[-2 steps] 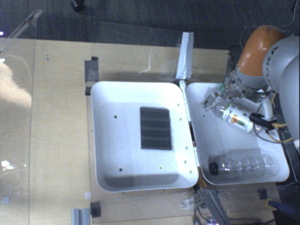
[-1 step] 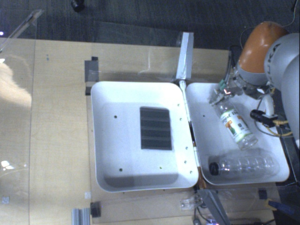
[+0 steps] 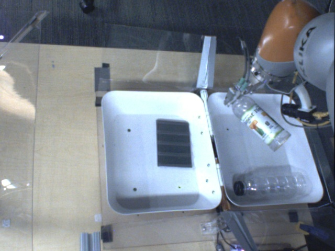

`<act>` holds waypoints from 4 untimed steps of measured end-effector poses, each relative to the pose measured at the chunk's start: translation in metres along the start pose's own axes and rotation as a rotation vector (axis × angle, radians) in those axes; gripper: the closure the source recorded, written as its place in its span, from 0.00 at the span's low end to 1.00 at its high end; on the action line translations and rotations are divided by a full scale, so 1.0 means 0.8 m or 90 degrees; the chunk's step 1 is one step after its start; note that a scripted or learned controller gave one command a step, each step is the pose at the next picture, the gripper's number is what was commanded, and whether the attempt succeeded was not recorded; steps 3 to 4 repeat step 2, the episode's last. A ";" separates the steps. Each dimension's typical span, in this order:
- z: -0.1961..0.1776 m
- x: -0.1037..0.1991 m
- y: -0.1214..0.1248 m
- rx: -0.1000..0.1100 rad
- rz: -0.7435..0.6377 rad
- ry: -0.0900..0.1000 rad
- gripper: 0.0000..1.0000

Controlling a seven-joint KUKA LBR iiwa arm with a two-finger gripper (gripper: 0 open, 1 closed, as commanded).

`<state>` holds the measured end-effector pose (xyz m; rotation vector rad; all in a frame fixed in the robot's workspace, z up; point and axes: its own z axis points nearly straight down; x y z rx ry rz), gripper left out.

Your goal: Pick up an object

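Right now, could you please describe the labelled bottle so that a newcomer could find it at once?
Look in the right white bin, at its far end. The small clear bottle lies slantwise there, by the gripper. Its green and orange label distinguishes it from the larger, unlabelled black-capped bottle nearer the front.

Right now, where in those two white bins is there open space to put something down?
Left bin: bare floor all round the dark ribbed pad at its middle. Right bin: crowded, with a labelled bottle by the end effector and a clear bottle along the near wall; a bare strip lies between them.

High slanted view over both bins [image 3: 157, 101]
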<state>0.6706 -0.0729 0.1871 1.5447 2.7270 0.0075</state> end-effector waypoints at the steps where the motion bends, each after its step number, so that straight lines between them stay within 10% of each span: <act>1: -0.092 -0.009 -0.005 0.000 -0.130 0.000 1.00; 2: -0.015 0.015 -0.029 0.001 -0.261 0.001 1.00; 4: -0.015 0.015 -0.029 0.001 -0.261 0.001 1.00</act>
